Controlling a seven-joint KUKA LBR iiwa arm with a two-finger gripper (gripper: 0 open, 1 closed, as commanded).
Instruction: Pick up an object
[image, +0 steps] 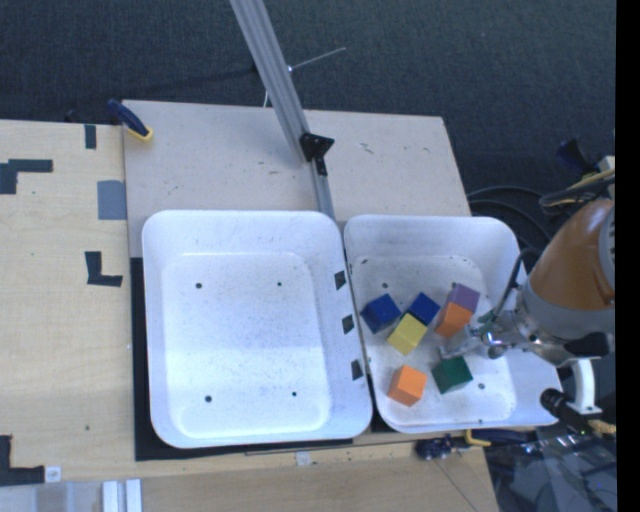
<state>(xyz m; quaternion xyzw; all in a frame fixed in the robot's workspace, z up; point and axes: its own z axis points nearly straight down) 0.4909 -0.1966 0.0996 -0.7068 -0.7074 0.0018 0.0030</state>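
Your right bin (500, 240) holds an orange cube (406, 384), green cube (452, 374), yellow cube (407, 333), two blue cubes (380, 312), plus orange and purple ones; your gripper (478, 338) sits just above the green cube, its grip unclear

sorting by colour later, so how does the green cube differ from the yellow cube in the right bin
The green cube is dark green; the yellow cube is bright yellow. The green cube lies nearer the end effector, with bare floor around it; the yellow cube sits further left, right against a blue cube. Both look like similar-sized blocks in the right bin.
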